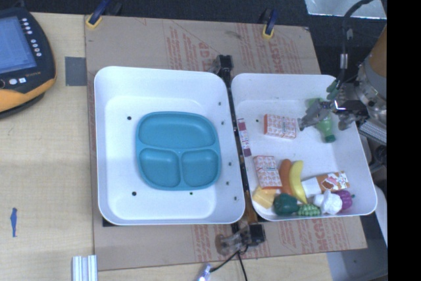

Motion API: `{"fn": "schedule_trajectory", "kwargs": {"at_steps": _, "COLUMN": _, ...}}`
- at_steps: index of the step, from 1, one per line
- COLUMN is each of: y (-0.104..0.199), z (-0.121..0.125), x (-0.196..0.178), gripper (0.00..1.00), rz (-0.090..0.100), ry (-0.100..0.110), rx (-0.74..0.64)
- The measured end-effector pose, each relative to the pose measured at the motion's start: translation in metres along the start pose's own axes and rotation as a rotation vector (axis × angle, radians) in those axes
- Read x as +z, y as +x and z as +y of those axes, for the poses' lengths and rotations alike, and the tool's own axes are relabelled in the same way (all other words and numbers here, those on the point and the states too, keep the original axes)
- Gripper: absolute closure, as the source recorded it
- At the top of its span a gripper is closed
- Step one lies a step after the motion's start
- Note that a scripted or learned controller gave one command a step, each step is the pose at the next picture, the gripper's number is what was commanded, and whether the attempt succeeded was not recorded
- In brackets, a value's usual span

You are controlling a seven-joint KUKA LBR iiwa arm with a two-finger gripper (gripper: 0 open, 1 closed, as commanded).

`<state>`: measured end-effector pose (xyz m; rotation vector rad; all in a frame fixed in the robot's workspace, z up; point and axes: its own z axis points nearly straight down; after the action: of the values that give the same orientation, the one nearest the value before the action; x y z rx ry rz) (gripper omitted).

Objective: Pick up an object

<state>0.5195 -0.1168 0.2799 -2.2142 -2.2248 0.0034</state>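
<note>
Reaching in from the right, the hand (pixel 318 114) hangs over the upper right of the right bin (pixel 297 81); whether it is open or closed cannot be told. A green object (pixel 328 131) sits just beside it, toward the bin's right wall, leaving little room there. A small packet (pixel 280 126) lies flat near its left with clear floor around. A banana (pixel 298 179) and other toys crowd the near edge. The left bin (pixel 118 85) holds a blue tray (pixel 177 149).

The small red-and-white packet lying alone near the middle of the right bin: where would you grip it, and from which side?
Grip the packet across its short sides, coming straight down from above. It lies flat with bare bin floor all round, so fingers likely fit on both sides.
</note>
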Motion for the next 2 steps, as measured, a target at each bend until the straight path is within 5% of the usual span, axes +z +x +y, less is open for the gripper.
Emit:
{"fn": "schedule_trajectory", "kwargs": {"at_steps": 1, "y": -0.012, "z": -0.001, "x": 0.165, "gripper": 0.00, "rz": 0.000, "ry": 0.003, "rx": 0.000}}
{"fn": "schedule_trajectory", "kwargs": {"at_steps": 2, "y": -0.014, "z": 0.000, "x": 0.154, "gripper": 1.00, "rz": -0.002, "ry": 0.003, "rx": -0.006}}
